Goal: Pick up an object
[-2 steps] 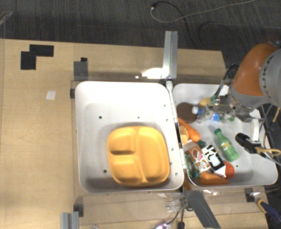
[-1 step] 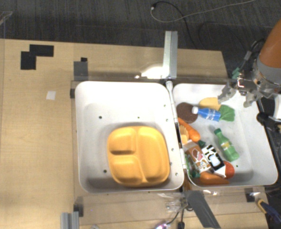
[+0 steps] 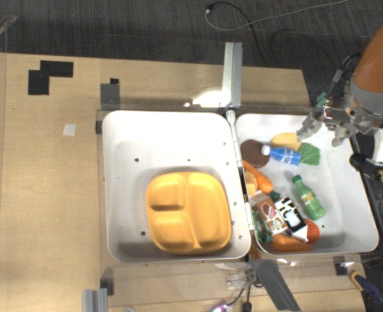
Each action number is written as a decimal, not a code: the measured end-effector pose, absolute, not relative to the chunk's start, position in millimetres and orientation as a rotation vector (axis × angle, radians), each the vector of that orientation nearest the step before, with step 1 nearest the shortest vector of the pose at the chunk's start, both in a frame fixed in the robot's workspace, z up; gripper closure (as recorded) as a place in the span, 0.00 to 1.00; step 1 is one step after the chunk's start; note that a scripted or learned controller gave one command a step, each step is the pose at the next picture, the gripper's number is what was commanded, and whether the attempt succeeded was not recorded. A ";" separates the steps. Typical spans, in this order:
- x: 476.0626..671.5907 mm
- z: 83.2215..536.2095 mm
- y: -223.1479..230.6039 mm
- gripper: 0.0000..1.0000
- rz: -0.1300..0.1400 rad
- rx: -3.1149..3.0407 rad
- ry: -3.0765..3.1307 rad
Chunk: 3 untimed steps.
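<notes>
Nearest the camera, low in the right white bin (image 3: pixel 363 203): a red round tomato-like toy (image 3: pixel 313 232) against an orange-brown oblong piece (image 3: pixel 283 242), both at the bin's near edge. Just above them a black-and-white printed packet (image 3: pixel 289 214) lies over a brown printed snack pack (image 3: pixel 267 214). Right of those, a small green plastic bottle (image 3: pixel 308 199), lying tilted. Left, against the divider, an orange carrot-shaped toy (image 3: pixel 257 177).

Left white bin (image 3: pixel 123 148) holds one yellow plastic compartment tray (image 3: pixel 188 210), flat, toward the near-right part of that bin.

Farther back in the right bin: a dark brown round piece (image 3: pixel 251 151), touching a blue plastic bottle with white cap (image 3: pixel 282 155) that lies on its side. A green leafy toy (image 3: pixel 309 155) sits at the bottle's right end, a pale yellow rounded piece (image 3: pixel 285 140) just behind the bottle.

Two-finger gripper (image 3: pixel 326 130) hangs over the far right part of the right bin, near the yellow piece and the green toy. Fingers spread apart, nothing between them. Grey arm with orange band (image 3: pixel 380 57) comes in from the right.

Beyond the bins, wooden bench (image 3: pixel 35 194), then dark carpet (image 3: pixel 113 12) with a loose cable (image 3: pixel 269 19).
</notes>
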<state>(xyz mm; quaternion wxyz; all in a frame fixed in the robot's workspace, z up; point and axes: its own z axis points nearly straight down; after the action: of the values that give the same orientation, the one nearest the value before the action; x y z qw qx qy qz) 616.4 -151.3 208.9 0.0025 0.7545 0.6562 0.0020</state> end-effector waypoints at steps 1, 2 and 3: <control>628.0 224.3 -159.4 0.00 0.006 2.375 2.050; 636.5 96.6 -170.8 0.00 0.007 2.360 2.066; 638.8 109.0 -169.3 1.00 0.013 2.351 2.069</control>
<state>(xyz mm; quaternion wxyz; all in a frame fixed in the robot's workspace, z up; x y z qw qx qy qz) 638.8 -169.3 109.0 0.0051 0.7506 0.6607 0.0042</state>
